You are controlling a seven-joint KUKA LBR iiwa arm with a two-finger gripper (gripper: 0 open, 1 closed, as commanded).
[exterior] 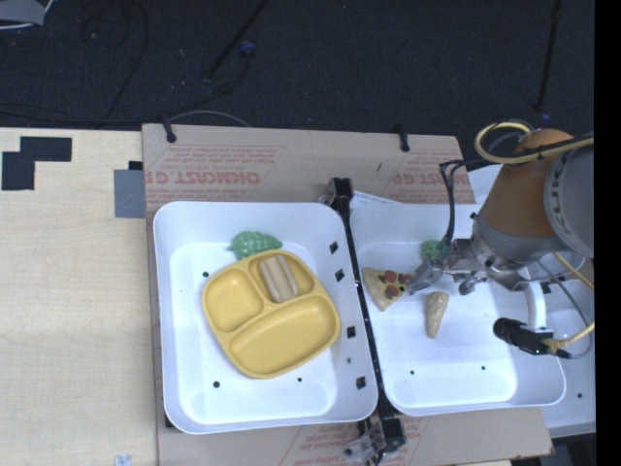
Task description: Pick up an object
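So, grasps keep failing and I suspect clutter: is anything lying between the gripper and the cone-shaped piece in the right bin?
Nothing visible does. The gripper hangs just above-left of the cone-shaped piece; the pizza slice lies off to the left.

The arm (543, 197) reached in from the right, its orange band sitting above and to the right of the gripper (427, 282). The wrist angled down leftward, and the gripper's fingers pointed left, spread slightly apart, with nothing between them.

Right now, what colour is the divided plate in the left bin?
Yellow; the divided plate shows in the camera view.
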